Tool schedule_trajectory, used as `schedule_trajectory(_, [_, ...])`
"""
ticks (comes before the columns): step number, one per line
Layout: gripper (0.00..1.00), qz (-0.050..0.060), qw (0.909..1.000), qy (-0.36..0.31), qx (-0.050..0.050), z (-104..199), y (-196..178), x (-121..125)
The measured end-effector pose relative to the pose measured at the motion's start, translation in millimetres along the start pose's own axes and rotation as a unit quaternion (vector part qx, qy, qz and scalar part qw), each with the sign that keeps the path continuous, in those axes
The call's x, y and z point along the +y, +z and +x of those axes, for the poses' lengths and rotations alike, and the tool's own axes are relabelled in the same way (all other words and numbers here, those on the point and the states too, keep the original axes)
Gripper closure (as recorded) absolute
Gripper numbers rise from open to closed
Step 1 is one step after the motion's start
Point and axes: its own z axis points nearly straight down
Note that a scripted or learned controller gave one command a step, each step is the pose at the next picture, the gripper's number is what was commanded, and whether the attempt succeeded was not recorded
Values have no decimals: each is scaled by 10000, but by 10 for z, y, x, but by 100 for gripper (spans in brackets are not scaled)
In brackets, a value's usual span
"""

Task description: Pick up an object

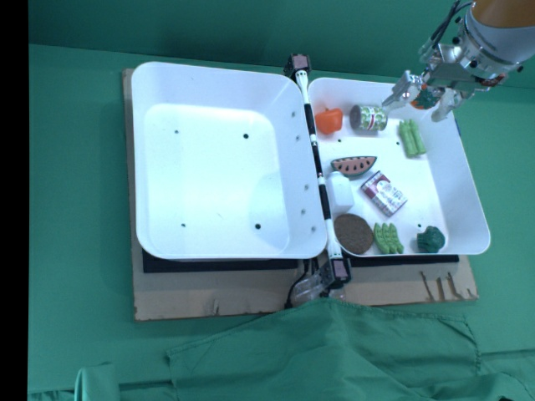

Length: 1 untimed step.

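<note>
Jaws (424, 98) clamp a small green piece (425, 98) (labels illegible).

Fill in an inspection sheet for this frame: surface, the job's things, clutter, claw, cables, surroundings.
Surface: green cloth over the bench, cardboard sheet under two white bins.
Job's things: right bin holds an orange piece, can, green pod, watermelon slice, white block, red and white box, brown oval, pea pods, broccoli.
Clutter: nothing seen; left bin shows bare floor.
Claw: claw above the right bin's far edge, a small green thing between its fingers.
Cables: dark cables along the wrist.
Surroundings: loose green cloth bunched at the near edge.
</note>
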Motion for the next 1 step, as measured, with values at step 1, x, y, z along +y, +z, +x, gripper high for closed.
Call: schedule_trajectory(1, [0, 30, 10000, 27, -5, -532, 882, -152])
